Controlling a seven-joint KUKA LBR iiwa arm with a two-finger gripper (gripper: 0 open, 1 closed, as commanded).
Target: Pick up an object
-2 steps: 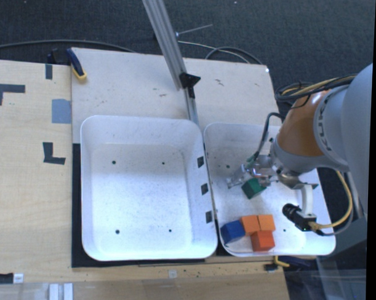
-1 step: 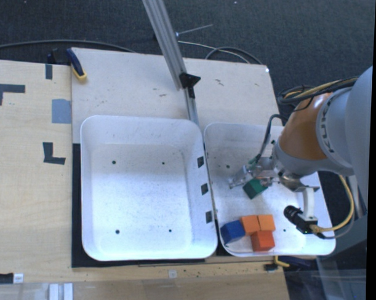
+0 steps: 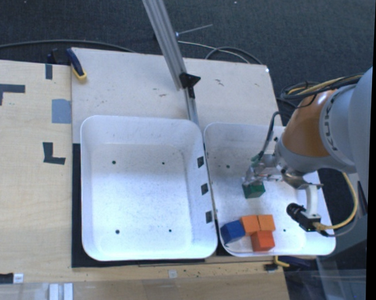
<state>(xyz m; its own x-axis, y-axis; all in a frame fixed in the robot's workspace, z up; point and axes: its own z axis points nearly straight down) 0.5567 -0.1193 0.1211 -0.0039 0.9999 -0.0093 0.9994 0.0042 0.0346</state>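
Over the right bin (image 3: 237,139) the gripper (image 3: 256,181) hangs low, and a small green block (image 3: 255,190) sits just under its tip. From this angle I cannot tell if the block is really gripped or only lies below the tool, and the state of the claw also cannot be read; the wrist hides it.

Nearer the front wall of the same bin lie a blue block (image 3: 232,230) and three orange blocks (image 3: 259,230), packed close and touching each other. The green block is apart from them, with free floor around it, so it is the easy choice.

To do this step well, I think the arm should be centred on the green block and go down straight, so the block is not pushed sideways. The closing should be on two flat opposite faces, not on corners. After closing, a slow vertical lift is best, away from the wall between the bins. If the block stays on the floor, the grip has failed and must be tried again.

The left bin (image 3: 88,173) plays no part in this step.
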